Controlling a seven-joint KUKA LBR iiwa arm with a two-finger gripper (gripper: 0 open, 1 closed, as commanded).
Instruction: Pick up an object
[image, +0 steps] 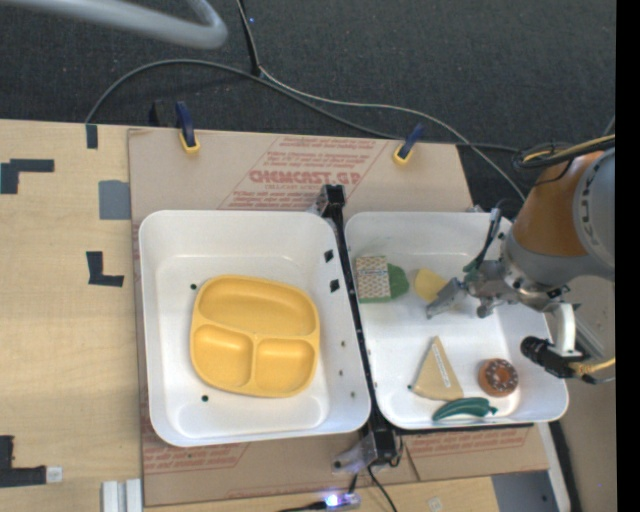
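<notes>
While the grey two-finger gripper (463, 297) hovers low in the right white bin (455, 226), jaws apart and holding nothing, no pick is made yet. Just beside its fingertips lies the small yellow wedge (430, 284), probably the target, not yet grasped or lifted.

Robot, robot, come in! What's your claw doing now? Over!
Gripper low in right bin, by yellow piece. Holding nothing seen. Sandwich wedge, donut lie close by.
</notes>
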